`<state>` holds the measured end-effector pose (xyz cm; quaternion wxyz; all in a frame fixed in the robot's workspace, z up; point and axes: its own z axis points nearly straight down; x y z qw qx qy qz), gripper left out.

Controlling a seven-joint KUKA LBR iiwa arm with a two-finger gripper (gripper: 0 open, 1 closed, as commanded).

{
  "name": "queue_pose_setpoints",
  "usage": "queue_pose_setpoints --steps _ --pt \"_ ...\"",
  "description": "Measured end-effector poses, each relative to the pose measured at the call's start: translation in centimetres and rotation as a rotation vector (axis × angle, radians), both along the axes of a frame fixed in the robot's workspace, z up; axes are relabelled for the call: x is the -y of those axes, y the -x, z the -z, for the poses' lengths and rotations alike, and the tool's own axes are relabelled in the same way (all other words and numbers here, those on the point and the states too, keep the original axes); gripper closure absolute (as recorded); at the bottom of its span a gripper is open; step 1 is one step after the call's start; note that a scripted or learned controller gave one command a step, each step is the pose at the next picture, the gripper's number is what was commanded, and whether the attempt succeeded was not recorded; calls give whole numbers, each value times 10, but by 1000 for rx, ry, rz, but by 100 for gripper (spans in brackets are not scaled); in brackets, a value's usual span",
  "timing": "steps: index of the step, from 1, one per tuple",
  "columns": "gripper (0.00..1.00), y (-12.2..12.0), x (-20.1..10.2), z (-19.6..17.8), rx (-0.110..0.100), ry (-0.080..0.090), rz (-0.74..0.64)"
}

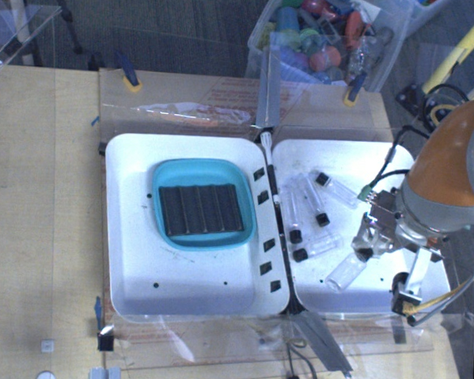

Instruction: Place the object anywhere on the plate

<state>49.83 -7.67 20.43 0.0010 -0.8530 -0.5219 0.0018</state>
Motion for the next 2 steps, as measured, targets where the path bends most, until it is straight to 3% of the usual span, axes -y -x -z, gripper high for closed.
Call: queue_pose_setpoints --steps 1,2 --pt "100 -53 -30 19 3 0 -169" --pt "0 -53 -30 19 3 0 -169"
